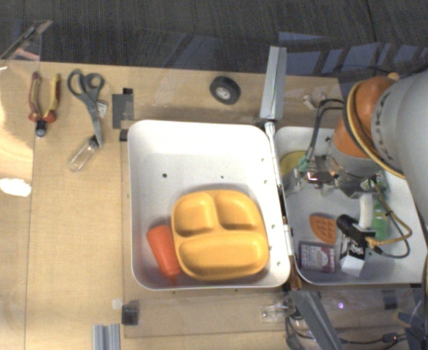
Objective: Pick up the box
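Note:
The box [317, 257] is small and purple with a pale label. It lies flat at the front left of the right bin [301, 272]. My gripper [308, 176] hangs over the back left part of that bin, behind the box and apart from it. The grey arm with its orange band [359, 115] covers much of the bin's right side. Nothing shows between the gripper and the box except an orange waffle-like piece [323, 227].
A yellow object [292, 162] lies at the back left of the right bin, near the gripper. The left bin [199, 141] holds a yellow divided tray [219, 233] and an orange-red carrot-like piece [162, 251]. Pliers [42, 100], scissors [90, 97] and a tape roll [225, 90] lie on the bench behind.

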{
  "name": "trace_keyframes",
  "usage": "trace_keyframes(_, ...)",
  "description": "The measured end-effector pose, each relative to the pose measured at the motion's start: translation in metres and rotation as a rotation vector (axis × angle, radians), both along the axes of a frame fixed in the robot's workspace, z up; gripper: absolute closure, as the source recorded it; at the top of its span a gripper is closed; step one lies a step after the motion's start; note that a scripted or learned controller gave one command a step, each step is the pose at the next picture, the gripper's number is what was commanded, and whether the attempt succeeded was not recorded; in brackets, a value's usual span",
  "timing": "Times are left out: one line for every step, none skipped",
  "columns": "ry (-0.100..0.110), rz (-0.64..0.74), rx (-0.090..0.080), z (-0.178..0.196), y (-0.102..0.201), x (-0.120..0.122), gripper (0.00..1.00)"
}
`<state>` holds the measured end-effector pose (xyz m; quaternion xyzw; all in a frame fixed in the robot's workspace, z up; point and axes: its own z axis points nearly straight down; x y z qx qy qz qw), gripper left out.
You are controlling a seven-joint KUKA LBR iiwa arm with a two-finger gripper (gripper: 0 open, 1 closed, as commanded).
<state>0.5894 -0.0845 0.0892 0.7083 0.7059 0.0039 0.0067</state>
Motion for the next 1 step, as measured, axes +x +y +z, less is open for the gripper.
trace_keyframes(0.008,0.103,0.002,0.0657,-0.0327,-0.0484,0.0)
